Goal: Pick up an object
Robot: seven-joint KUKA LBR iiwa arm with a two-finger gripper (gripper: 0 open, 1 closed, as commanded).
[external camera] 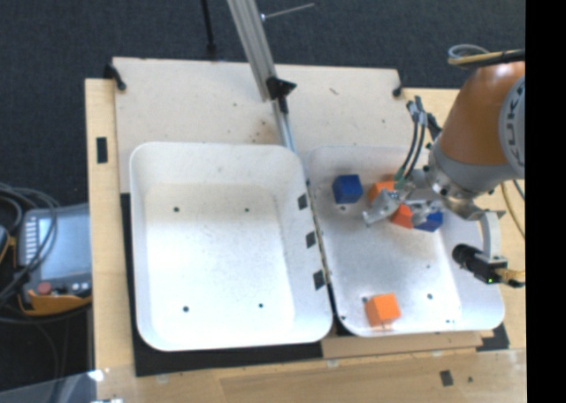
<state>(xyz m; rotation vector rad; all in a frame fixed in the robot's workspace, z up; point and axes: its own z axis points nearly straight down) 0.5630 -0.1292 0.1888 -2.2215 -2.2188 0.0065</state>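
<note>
In the right bin point(354, 260), a blue cube point(348, 188) lies near the far left side. An orange block point(382, 308) rests close to the front rim. My gripper point(392, 204) is down in the bin's far right part, among a small cluster. There an orange piece point(382, 189) sits just at its far side, a red-orange piece point(402, 215) right under it, and a blue piece point(430, 221) to its right. The wrist hides part of this cluster, and I cannot make out whether any piece is held.
The left bin point(221, 242) stands beside the right one, with a raised divider between them. A slanted aluminium rail point(252, 30) rises from behind the bins. Cables point(416, 140) hang along the arm's wrist. A black fitting point(473, 260) sticks out over the right bin's right rim.
</note>
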